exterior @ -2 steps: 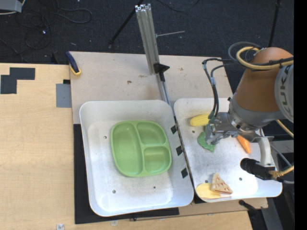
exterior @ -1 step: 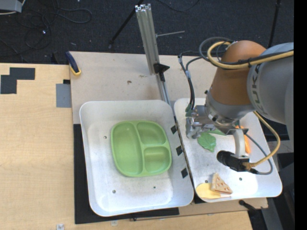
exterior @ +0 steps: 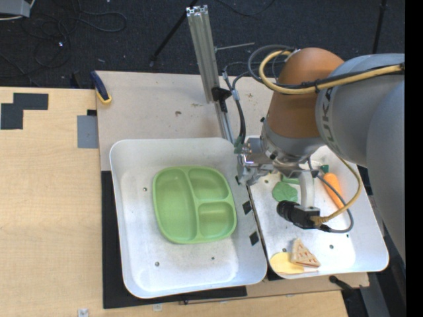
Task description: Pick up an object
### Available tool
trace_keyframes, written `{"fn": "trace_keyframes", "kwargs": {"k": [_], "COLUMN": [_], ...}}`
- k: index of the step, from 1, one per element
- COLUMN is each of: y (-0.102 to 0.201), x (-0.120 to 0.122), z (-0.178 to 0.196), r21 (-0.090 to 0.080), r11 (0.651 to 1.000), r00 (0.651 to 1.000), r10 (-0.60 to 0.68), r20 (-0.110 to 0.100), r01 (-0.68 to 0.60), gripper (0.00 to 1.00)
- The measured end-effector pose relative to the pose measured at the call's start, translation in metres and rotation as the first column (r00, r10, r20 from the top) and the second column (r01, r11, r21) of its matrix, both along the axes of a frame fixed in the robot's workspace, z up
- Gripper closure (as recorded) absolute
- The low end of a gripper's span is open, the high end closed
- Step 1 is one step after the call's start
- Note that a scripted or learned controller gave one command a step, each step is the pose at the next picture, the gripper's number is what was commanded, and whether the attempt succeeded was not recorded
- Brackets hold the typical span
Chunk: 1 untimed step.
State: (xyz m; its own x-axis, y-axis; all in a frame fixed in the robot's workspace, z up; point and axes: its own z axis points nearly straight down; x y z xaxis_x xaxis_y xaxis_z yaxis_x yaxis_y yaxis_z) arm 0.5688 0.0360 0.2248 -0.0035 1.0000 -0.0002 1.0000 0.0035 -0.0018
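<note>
Near edge of the right bin — a tan wedge is lying on a yellow piece. A green plate is sitting mid left bin. Farther, green scrap and carrot are lying beside the gripper — open or closed, can't tell.

Left bin: one green divided plate; right bin: green piece, orange carrot, tan wedge touching yellow disc.

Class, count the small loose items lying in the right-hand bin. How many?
4: a green piece in the middle, an orange stick right of it, and a yellow disc partly under a tan wedge at the near edge. The arm may hide more.
</note>
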Motion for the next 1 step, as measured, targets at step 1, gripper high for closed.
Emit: {"fn": "trace_keyframes", "kwargs": {"k": [1], "y": [0.0474], "x": [0.0186], "z": [0.0100], "r21": [0.002], "r11": [1.000], "r00": [1.000], "r10": [0.001], "r20": [0.001], "r01": [-0.001], "gripper": [1.00]}}
